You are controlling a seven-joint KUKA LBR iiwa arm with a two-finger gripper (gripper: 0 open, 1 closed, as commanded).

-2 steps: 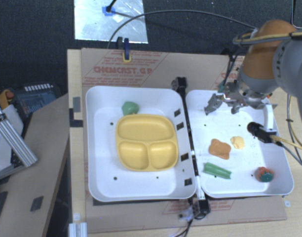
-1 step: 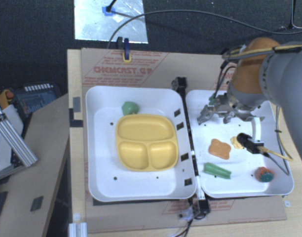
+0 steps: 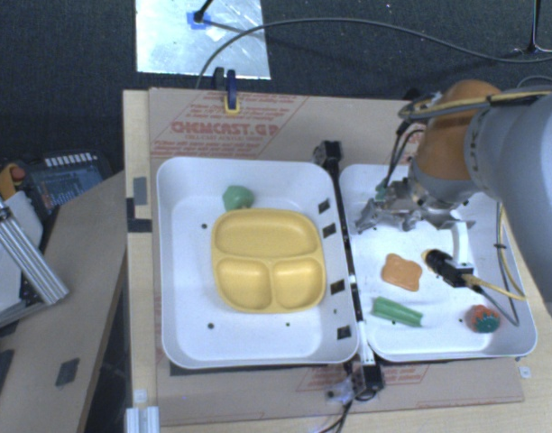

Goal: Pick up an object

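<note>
We hover the gripper [image 3: 391,213] in the right bin [image 3: 519,336]; the orange piece [image 3: 402,272] lies just below; grip state perhaps indiscernible

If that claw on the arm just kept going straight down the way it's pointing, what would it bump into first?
Most likely the bare white floor of the right bin. The gripper hangs over its upper left part, pointing downward; the orange piece and green piece lie nearer the camera, seemingly off its line, though depth is hard to judge.
</note>
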